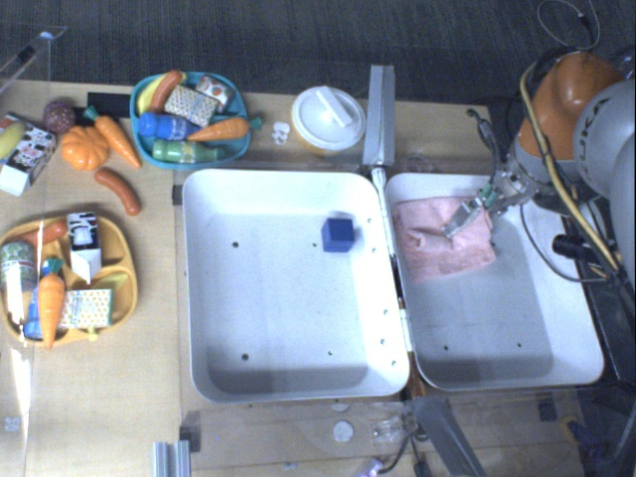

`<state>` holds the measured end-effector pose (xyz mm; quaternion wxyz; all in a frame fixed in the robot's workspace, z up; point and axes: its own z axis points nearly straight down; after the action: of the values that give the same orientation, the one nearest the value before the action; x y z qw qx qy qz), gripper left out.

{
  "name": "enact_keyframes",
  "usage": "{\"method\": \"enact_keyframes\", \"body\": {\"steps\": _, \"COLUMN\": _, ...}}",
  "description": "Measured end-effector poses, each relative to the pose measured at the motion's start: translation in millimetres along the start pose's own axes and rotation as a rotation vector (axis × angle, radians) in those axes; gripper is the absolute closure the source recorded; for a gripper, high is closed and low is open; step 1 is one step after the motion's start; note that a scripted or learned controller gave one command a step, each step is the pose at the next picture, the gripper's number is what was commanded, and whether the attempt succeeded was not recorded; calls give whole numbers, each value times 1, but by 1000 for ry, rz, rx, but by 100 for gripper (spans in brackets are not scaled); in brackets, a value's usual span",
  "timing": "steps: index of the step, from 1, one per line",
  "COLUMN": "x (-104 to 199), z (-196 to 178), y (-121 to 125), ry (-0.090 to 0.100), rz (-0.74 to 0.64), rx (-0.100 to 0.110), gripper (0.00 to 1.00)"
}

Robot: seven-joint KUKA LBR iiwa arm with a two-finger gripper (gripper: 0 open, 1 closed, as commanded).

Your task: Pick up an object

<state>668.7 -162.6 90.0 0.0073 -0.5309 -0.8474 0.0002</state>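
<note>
A pink cloth (437, 248) lies crumpled in the back left part of the right bin (517, 356). My gripper (463, 221) reaches in from the right and sits low over the cloth's upper right part, seeming to touch it. A small blue cube (339, 234) rests alone in the left bin (268, 346), near its back right corner and well apart from the gripper.
Left of the bins, the bench holds a blue bowl (237, 149) of toy food, a yellow plate (121, 256) with more toys, a pumpkin (82, 148) and a sausage (119, 191). A white lidded tub (328, 117) and a metal post (378, 117) stand behind the bins.
</note>
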Motion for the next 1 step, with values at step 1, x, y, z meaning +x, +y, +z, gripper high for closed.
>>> {"method": "enact_keyframes", "body": {"steps": 1, "x": -2, "z": -11, "y": 3, "ry": -16, "rz": -3, "rx": -13, "gripper": 100}}
